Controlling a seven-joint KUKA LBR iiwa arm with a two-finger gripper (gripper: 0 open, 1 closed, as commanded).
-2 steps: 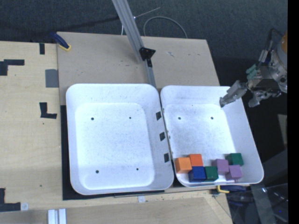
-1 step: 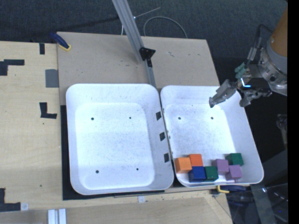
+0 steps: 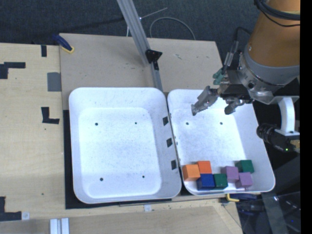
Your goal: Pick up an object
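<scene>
Several small blocks lie along the near edge of the right bin (image 3: 253, 130): an orange block (image 3: 191, 171), a darker orange one (image 3: 204, 166), a blue one (image 3: 207, 181), a green one (image 3: 221, 180), two purple ones (image 3: 231, 172) (image 3: 245, 179) and a dark green one (image 3: 245, 166). My gripper (image 3: 213, 106) hangs above the far part of the right bin, well away from the blocks. Its two fingers (image 3: 201, 104) are spread apart with nothing between them.
The left bin (image 3: 78, 145) sits beside the right one, their rims touching in the middle. A slanted metal pole (image 3: 139, 30) rises behind the bins. The grey and orange arm (image 3: 275, 28) fills the upper right.
</scene>
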